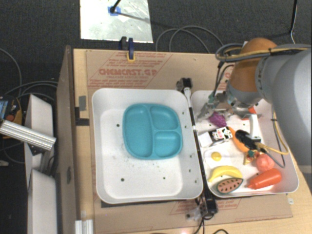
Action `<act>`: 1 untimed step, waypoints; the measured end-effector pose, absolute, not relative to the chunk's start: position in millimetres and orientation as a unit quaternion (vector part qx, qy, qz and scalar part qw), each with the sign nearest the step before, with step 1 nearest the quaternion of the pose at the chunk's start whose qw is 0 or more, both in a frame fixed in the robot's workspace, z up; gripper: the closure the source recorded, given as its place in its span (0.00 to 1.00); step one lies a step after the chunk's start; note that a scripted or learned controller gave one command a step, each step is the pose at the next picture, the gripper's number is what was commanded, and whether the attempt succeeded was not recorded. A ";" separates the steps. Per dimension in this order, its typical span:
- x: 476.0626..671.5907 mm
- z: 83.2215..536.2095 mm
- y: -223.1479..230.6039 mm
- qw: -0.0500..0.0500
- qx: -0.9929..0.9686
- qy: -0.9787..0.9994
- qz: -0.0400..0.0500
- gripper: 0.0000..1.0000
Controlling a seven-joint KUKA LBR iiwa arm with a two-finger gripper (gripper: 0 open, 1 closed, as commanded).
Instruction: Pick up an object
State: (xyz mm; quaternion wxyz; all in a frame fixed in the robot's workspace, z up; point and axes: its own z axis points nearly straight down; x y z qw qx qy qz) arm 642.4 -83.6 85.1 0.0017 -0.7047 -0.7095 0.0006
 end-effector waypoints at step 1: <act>644.7 100.1 -85.1 -0.001 -0.705 -0.710 -0.001 1.00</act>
